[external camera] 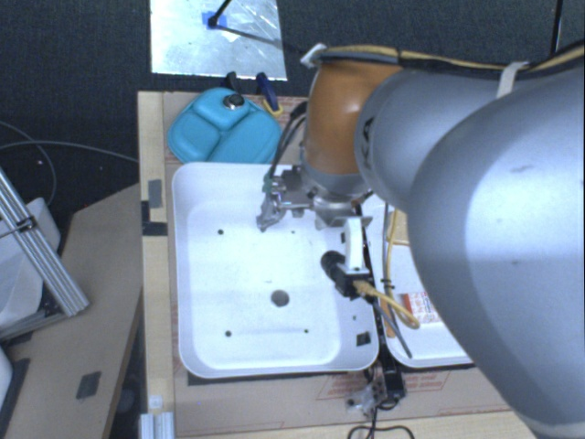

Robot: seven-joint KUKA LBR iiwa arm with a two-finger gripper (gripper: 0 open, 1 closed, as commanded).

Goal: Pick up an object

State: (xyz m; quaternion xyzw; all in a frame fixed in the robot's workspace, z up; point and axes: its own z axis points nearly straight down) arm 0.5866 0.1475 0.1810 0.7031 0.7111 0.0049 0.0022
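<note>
Jaws low near left bin (196,245) back edge, open floor ahead

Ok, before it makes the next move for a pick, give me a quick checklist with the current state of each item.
1. Gripper over a bin: ok, it hangs above the upper part of the left bin.
2. Object between the fingers: cannot tell, nothing visible there.
3. Target under the gripper: not ok, only bare white floor and small dark holes show beneath it.
4. Right bin contents: cannot tell, the arm covers most of it.
5. Cables near the wrist: cannot tell, they hang by the bins' shared edge.
6. Blue container: ok, it sits outside the bins, behind the left one.
</note>
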